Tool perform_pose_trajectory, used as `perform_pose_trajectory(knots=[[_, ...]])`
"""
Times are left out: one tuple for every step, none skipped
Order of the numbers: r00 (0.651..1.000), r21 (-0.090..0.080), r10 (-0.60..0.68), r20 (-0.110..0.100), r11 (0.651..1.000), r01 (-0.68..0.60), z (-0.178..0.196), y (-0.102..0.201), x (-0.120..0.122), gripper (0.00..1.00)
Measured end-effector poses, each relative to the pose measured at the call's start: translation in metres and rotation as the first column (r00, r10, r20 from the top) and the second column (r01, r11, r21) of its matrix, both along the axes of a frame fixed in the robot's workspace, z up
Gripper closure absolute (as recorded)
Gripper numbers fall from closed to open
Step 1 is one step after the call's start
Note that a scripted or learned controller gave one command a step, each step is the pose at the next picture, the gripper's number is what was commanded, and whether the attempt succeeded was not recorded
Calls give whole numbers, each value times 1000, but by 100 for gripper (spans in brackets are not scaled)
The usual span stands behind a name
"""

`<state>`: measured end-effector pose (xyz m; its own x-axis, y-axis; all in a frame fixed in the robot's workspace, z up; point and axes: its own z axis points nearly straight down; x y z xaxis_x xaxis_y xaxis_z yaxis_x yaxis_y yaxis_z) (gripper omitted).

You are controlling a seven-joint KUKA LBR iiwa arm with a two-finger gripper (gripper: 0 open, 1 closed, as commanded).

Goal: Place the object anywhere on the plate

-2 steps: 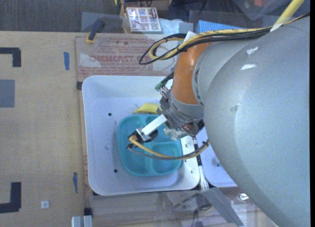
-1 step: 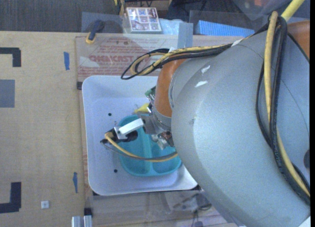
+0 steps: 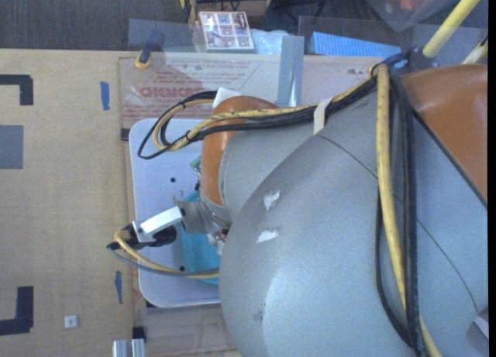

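Reaching low into the white bin [image 3: 147, 193] by the tabletop's left edge, arm [image 3: 325, 231] covering most of it | jaws: cannot tell, hidden under the wrist | teal object [image 3: 198, 253] beside wrist, plate unidentifiable | placement unconfirmed, likely pending

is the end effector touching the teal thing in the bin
Cannot tell. In the camera view the end effector sits directly beside the teal object in the white bin, but the grey arm hides where they would meet.
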<state>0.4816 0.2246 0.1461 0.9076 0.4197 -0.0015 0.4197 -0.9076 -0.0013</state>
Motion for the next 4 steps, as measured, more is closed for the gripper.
perform_pose_trajectory(knots=[[999,-1,53,-2,999,-53,5,-51,29,100],[897,-1,442,-1,897,-442,39,-89,121,100],[828,2,561,-3,828,-561,78,-74,51,100],[827,2,562,-3,827,-562,78,-74,51,0]])
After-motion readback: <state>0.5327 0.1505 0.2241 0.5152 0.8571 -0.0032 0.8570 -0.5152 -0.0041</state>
